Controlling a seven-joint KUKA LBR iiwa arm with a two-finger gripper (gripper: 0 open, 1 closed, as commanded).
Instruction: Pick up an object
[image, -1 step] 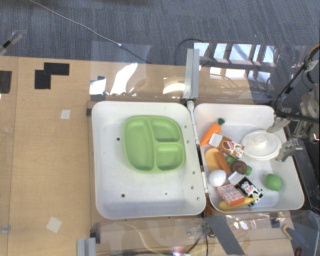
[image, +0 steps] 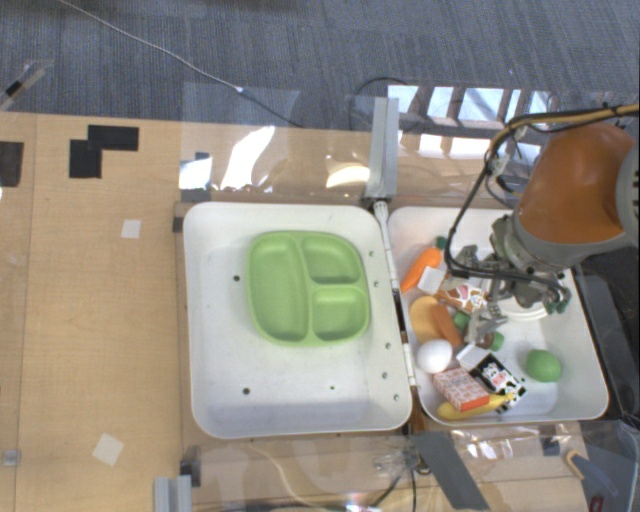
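Arm reached in from right over right bin. Gripper hung low among clutter there; grip state impossible to tell. Beside gripper: orange carrot, white egg, red box, black-and-white box, yellow banana. Green ball lay apart, toward bin's right side. Left bin held green divided plate.

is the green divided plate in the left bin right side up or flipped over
Right side up: the green plate shows three recessed compartments facing the camera, lying flat in the left bin.

Two white bins; one green divided plate; one white egg.
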